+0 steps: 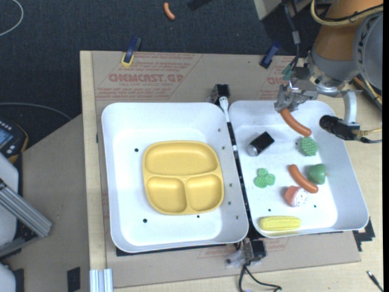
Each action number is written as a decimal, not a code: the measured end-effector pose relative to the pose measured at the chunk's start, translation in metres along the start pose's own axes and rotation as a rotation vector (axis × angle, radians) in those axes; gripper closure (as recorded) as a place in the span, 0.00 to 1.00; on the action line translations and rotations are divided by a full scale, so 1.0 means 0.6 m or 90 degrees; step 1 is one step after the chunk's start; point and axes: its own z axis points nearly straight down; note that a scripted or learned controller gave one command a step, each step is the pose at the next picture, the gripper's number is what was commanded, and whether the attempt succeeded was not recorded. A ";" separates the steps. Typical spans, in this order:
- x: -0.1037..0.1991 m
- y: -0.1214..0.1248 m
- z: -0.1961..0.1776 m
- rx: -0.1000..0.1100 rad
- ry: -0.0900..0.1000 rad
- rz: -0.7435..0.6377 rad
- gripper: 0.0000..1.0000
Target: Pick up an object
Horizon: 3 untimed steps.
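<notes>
The tool (290, 101) grips one end of a sausage (296, 122) over the right bin (346, 181); yellow tray (182, 176) in the left bin (121, 163).

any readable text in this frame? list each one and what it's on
"CHEMCAST G P" in red, repeated print on the brown paper-masked board under the two shallow white bins; the last letters are uncertain.
Fainter red print on the same board near its right end is too blurred to read.
Nothing else legible.

Desk (182, 72): cardboard-covered, printed red. Two white bins sit side by side on it, left bin (121, 163) and right bin (346, 187), edges touching.
</notes>
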 end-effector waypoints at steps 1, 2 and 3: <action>0.000 0.002 -0.058 0.001 0.000 0.000 1.00; 0.021 -0.088 -0.071 0.007 0.002 0.001 1.00; 0.045 -0.155 -0.066 0.008 0.002 0.000 1.00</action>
